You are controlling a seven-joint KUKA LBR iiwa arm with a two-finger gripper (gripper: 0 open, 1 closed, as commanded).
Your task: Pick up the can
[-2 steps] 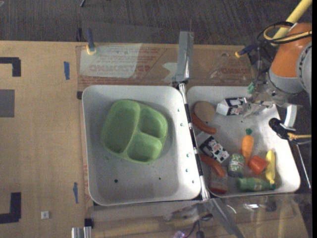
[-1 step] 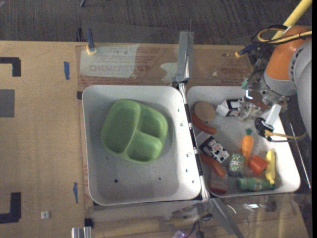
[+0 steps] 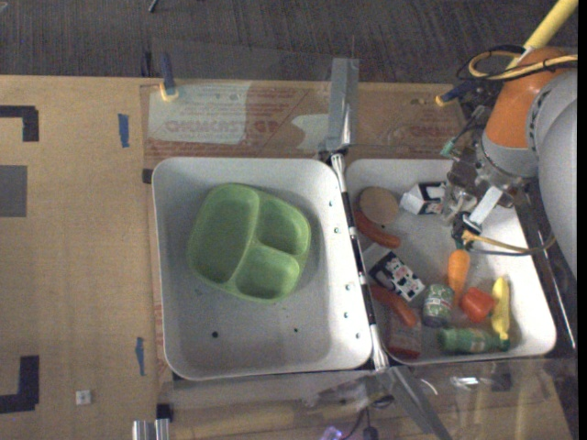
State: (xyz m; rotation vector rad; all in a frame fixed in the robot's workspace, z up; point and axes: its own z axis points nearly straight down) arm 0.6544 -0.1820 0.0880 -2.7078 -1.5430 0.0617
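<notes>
While hanging over the upper part of the right bin (image 3: 539, 335), at upper right of frame: gripper (image 3: 468, 211), below the orange band of the arm (image 3: 514, 122). Open or closed: cannot tell, too blurred from this angle. Nothing visibly clamped. Just beside a small black-and-white carton (image 3: 424, 197) to its left; contact unclear. Can (image 3: 437, 304) at lower middle of the same bin, greenish label, well apart from gripper, untouched. Red pepper (image 3: 477, 302) just right of can, green bottle (image 3: 472, 340) lying just below it. Orange carrot (image 3: 458, 269) between gripper and can. Yellow banana-like piece (image 3: 500, 308) near right wall. Green divided plate (image 3: 249, 241) in left bin (image 3: 174, 337), centre-left of frame.
</notes>
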